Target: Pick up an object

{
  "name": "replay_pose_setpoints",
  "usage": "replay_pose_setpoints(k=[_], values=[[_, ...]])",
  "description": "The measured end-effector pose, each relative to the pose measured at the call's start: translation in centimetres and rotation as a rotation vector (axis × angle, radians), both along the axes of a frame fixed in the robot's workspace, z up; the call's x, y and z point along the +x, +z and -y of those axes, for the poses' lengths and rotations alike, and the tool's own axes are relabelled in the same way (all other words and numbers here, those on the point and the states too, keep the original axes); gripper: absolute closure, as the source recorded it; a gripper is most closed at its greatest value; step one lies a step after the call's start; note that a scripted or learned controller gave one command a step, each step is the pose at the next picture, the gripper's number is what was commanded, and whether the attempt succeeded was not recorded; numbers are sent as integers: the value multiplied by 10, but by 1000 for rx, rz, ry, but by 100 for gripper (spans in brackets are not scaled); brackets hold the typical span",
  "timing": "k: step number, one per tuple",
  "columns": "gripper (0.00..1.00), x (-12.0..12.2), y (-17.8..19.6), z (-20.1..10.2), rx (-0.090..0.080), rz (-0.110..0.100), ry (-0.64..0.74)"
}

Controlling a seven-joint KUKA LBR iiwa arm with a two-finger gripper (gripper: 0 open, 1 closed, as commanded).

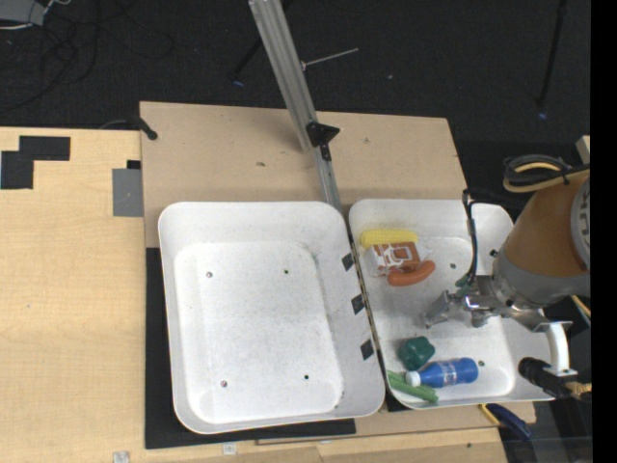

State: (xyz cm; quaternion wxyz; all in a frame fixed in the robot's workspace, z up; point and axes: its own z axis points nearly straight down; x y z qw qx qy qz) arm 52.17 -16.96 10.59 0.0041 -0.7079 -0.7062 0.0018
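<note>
Left bin [193, 258]: open floor throughout. Right bin [439, 220]: crowded. Packet [390, 251] and sausage [410, 275] occupy the upper part; green block [416, 352], bottle [445, 372] and green strip [413, 389] obstruct the lower edge. Arm [540, 249] overhangs the right side.

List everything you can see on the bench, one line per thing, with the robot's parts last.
left bin: 1, white, left half of the bench
right bin: 1, white, beside the left bin
yellow block: 1, yellow, far end of the right bin
orange-and-white item: 1, just below the yellow block
orange sausage shape: 1, orange, right bin middle
green object: 1, dark green, near end of right bin
bottle: 1, blue with white cap, lying by the near rim
metal rail: 1, grey, slanting behind the bins
arm: 1, grey and orange, from the right
gripper: 1, metal, low over the right bin
</note>
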Motion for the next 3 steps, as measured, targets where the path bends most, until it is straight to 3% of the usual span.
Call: replay_pose_setpoints(k=[1, 2, 3], values=[[0, 0, -14, 0, -3, 7, -3], [100, 0, -4, 0, -1, 5, -8], [100, 0, 38, 2, -3, 9, -2]])
